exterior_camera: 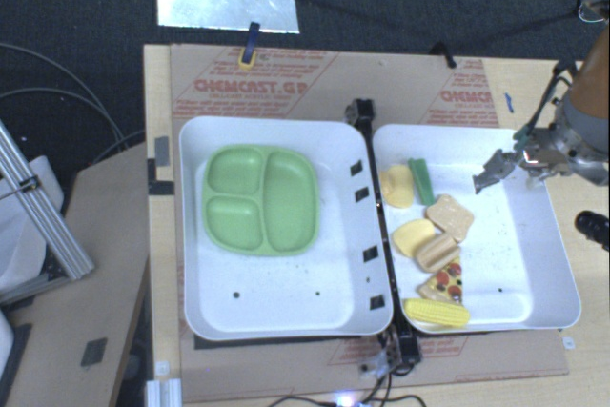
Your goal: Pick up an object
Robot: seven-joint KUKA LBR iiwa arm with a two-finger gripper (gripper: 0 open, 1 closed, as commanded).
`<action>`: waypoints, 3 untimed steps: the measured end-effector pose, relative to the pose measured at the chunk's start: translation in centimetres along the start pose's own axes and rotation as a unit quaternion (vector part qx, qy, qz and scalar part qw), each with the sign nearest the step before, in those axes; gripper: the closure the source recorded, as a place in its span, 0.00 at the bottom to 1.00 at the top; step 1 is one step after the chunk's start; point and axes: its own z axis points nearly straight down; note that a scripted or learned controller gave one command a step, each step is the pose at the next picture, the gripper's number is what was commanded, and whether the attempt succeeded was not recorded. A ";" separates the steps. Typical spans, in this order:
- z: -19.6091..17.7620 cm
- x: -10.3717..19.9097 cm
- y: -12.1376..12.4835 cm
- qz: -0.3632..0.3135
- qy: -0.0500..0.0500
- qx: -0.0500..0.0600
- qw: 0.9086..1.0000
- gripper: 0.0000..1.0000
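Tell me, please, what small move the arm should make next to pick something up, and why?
Probably shift the tool left across the right bin toward the toy food. The tool sits over bare bin floor with nothing between its fingers, while the pieces cluster along the bin's left side. The tan bread piece lies nearest, so it seems the easiest first target before lowering.

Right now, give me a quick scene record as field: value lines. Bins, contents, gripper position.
left bin: shallow white bin holding a light green plastic divided plate
right bin: shallow white bin with toy food clustered along its left side
items: green stick, pale yellow round piece, tan bread-like piece, yellow chunk, pizza slice, yellow corn cob
gripper: gripper over right bin's upper right, apart from the food
held: nothing seen
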 end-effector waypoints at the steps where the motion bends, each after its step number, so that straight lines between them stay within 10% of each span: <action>1: 9.7 6.0 -4.3 -0.002 0.003 0.006 1.000 0.00; 2: 5.4 7.5 -0.5 -0.002 0.000 -0.003 1.000 0.00; 3: 14.6 3.9 -5.7 0.003 0.000 0.005 1.000 0.00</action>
